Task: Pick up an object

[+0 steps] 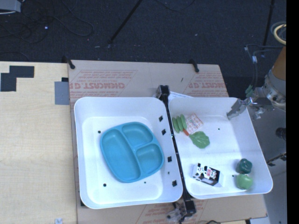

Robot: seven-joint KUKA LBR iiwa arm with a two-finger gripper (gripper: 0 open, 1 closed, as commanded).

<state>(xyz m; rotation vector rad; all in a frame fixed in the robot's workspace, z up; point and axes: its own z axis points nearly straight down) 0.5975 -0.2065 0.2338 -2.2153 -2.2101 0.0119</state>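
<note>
Hovering over the right bin's (261, 162) far corner, the gripper (243, 107) is being held apart from everything. Finger spread cannot be told. A green leaf (200, 139) is lying well below.

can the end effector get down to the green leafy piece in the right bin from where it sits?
Probably yes. The end effector hangs over the right bin's far right rim, and the green leafy piece lies uncovered, apart from the striped packet beside it.

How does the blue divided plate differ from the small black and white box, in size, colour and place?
The blue divided plate is far larger than the black and white box. The plate is one plain blue; the box bears a mixed print. The plate lies in the left bin, the box in the right bin. Both lie flat.
</note>
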